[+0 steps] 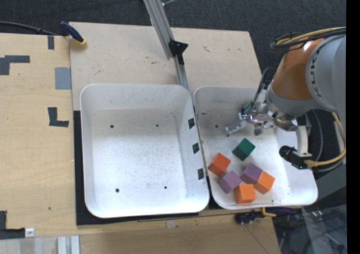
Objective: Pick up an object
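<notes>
Orange blocks: three in my right bin [292, 194] – one nearest [244, 193], one at its 2 o'clock [265, 182], one at 10 o'clock [219, 164]
Purple blocks: two, one [229, 181] just beside the nearest orange, one [251, 173] touching the 2 o'clock orange
Green block: one [244, 149], at 12 o'clock from the cluster, loose on the floor
My gripper [243, 123]: above the green block, near it, holding nothing; whether my fingers are apart I cannot tell
Left bin [135, 151]: one, at 9 o'clock
</notes>
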